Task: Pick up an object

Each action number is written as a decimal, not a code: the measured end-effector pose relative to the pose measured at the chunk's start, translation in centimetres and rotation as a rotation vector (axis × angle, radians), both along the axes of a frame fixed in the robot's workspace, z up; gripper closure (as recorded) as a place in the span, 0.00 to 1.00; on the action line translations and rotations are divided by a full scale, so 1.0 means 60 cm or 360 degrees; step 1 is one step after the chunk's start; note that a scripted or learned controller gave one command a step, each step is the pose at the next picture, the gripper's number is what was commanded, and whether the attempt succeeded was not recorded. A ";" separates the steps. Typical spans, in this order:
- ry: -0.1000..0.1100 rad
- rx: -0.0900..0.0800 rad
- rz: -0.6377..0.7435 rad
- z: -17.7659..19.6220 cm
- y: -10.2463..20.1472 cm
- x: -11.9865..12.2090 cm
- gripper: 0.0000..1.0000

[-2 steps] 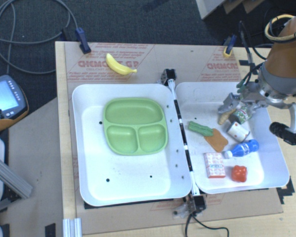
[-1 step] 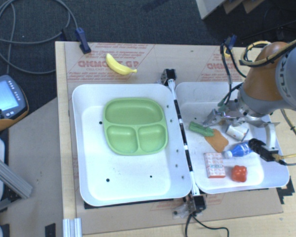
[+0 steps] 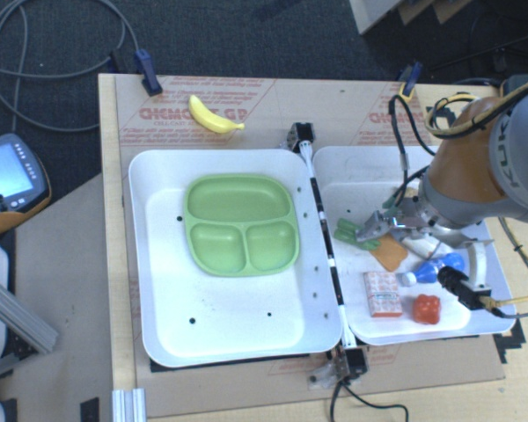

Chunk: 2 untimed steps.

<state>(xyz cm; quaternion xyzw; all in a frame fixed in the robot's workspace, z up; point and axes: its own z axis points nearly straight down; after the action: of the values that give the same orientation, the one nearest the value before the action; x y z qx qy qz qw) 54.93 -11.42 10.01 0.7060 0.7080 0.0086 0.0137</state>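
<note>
Camera view: tool (image 3: 376, 228) low in the right bin (image 3: 334, 167), beside a green toy (image 3: 347, 231); its grip state is unclear.

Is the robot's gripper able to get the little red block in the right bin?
Probably yes. The small red block lies uncovered near the front of the right white bin, a little way from the gripper, with nothing on top.

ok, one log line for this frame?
arm: over right bin | gripper: low, by green item and orange block | grasp: unconfirmed | left bin: green tray
</note>
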 end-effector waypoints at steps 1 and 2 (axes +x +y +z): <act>-0.0007 0.0000 0.0001 -0.004 0.023 -0.023 0.00; 0.0041 0.0009 -0.0004 -0.024 0.025 -0.039 0.00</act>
<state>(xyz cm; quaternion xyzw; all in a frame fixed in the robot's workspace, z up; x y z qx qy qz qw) 52.58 -9.95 8.59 0.7071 0.7071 0.0015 0.0026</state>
